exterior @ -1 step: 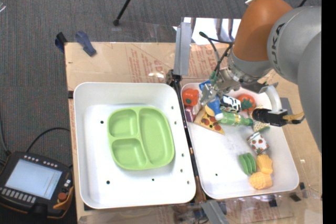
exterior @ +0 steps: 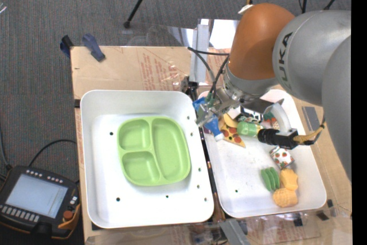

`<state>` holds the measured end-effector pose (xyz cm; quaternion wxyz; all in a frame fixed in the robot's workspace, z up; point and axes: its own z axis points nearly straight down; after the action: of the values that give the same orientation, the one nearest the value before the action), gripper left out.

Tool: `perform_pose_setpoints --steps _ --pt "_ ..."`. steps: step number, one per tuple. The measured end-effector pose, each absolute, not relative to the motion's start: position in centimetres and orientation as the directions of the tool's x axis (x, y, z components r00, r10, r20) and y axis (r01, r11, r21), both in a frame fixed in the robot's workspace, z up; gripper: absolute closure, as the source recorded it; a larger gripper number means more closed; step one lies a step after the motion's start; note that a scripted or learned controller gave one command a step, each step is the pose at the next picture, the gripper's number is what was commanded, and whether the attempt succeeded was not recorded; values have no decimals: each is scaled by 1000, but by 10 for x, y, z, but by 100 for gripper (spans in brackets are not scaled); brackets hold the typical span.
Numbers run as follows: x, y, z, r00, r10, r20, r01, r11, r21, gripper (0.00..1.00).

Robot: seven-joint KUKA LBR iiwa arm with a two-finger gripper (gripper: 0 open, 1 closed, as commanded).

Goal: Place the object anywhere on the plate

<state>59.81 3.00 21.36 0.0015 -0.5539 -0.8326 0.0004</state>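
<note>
Gripper is hovering at the right bin's left edge among toy food; whether it is clenched I cannot tell. Plate is waiting in the left bin. The step is needing a sure grasp on one item, then a clear lift over the rims.

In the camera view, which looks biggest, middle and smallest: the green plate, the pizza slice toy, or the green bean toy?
1. Green plate, biggest by far.
2. Pizza slice toy and green bean toy look about alike, and the pizza slice is partly covered, so I won't rank them.
</note>
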Motion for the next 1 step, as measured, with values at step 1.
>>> perform_pose_setpoints --steps 1 --pt "598 30 213 -387 922 2 922 387 -4 0"
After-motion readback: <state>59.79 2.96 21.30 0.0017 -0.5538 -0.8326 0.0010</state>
